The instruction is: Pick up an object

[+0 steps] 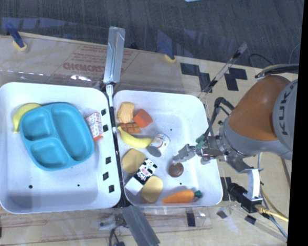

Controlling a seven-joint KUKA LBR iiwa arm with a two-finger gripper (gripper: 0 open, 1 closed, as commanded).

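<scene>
**Right bin: hand over brown ball**

Brown ball (175, 169) in right bin (210, 150), touching nothing. Hand (184, 154) just above it, finger spread indiscernible. Carrot (179, 196) near; banana (134, 139) beyond. Left bin (4, 151): 1 blue tray (56, 134).

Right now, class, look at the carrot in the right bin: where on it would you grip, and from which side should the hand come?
Probably across the middle of the carrot, coming straight down from above. It lies flat and lengthwise along the near wall of the right bin, leafy end to the right, so its long sides are the narrow span to pinch. The hand sits just beyond it.
</scene>
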